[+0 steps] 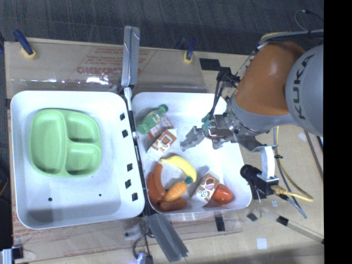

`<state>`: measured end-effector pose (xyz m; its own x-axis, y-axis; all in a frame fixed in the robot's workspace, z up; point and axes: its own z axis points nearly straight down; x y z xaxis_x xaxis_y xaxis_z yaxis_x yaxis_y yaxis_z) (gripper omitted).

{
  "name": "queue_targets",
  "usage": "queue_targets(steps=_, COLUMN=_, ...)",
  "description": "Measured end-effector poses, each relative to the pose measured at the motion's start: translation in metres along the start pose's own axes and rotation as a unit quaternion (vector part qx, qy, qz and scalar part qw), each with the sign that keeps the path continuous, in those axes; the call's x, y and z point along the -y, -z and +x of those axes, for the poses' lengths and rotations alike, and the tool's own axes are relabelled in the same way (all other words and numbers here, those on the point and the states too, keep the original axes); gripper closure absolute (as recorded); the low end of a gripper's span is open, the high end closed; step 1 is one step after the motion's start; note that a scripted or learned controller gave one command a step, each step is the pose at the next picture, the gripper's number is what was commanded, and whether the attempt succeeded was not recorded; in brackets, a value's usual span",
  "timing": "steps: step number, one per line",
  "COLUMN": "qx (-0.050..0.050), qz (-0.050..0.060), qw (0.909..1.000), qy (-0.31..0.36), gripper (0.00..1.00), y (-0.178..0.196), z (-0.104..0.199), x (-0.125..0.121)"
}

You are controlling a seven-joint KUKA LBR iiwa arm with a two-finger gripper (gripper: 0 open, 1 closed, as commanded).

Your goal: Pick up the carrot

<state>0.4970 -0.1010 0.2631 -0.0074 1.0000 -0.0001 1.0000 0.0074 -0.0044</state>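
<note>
The orange carrot (176,191) lies near the front of the right bin (231,100), wedged between a yellow banana (182,166) and brown-red sausages (155,183). My gripper (207,139) hangs over the middle of that bin, up and to the right of the carrot and well apart from it. Its two grey fingers (191,138) stand open with nothing between them. The orange-banded arm reaches in from the right.
A green bottle (151,120) and a small carton (163,141) lie left of the gripper. Another carton (206,188) and a red fruit (222,194) sit right of the carrot. The left bin (33,202) holds a green divided plate (66,142).
</note>
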Motion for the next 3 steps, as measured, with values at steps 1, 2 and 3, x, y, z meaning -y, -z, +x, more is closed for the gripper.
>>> queue_targets(steps=1, qx=-0.001, qz=0.000, qw=0.9954, qy=0.096, gripper=0.00, y=-0.142, z=-0.013, x=0.021)
queue_targets(steps=2, qx=0.002, qz=-0.007, qw=0.9622, qy=0.272, gripper=0.00, y=-0.166, z=-0.002, x=0.016)
queue_targets(steps=3, qx=0.002, qz=-0.006, qw=0.9617, qy=0.274, gripper=1.00, y=-0.157, z=-0.002, x=0.016)
